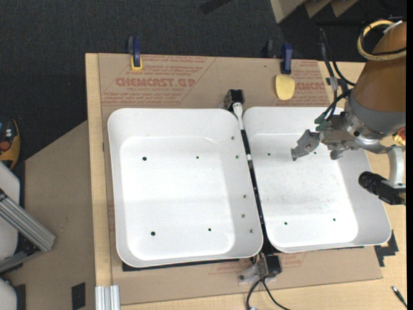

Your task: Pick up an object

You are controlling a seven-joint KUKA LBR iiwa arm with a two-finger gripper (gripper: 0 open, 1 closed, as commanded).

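Note:
My gripper (302, 148) hangs over the right bin (361, 234), above its upper middle, pointing left and down from the grey wrist and orange arm at the right edge. Nothing shows between its tips. The patch of bin floor beneath it is plain white with a few small dark dots. A small pale yellow object (284, 86) lies on the brown board just beyond the right bin's far rim, apart from the gripper.
The left bin (122, 173) sits beside the right one, with a black strip (248, 166) along the seam between them. Two blue clamps (135, 46) (286, 51) hold the board's far edge. Black cables run past the right bin's far right corner.

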